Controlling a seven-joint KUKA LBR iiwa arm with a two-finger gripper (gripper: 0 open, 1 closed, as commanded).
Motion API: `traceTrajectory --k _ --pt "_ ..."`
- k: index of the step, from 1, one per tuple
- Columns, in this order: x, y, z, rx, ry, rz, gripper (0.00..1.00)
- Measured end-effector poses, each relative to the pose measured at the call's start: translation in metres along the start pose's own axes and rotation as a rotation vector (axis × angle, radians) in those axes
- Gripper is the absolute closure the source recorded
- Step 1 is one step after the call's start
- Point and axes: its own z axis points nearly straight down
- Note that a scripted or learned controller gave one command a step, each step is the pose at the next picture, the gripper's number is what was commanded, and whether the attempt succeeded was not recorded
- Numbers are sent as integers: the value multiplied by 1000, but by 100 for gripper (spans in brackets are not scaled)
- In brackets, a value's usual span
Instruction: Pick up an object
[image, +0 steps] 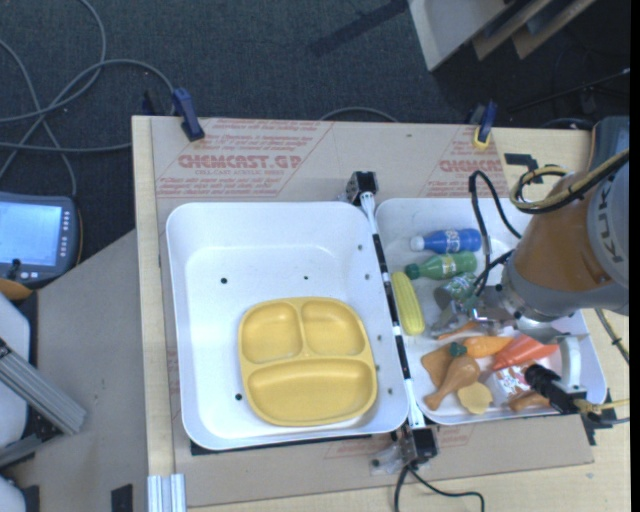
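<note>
In the camera view we saw the grey arm with its orange band (560, 250) reaching into the right white bin (592, 372), its claw (490, 318) low among the toys; we could not tell its state. A blue bottle (448, 240), green bottle (442, 266), yellow corn cob (407, 302) and orange carrot (478, 347) lay there. The left white bin (200, 300) held a yellow sectioned plastic tray (306, 360).

You can read red print reading "CHEMCAST GP" on the brown protective sheet (240, 160) covering the bench, behind the left bin. The same red lettering repeats behind the right bin, only partly legible. Smaller lines of red print beneath each are too small to read.
</note>
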Motion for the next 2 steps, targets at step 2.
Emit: traceTrajectory --k 2 --pt "71 55 -106 -15 0 -11 100"
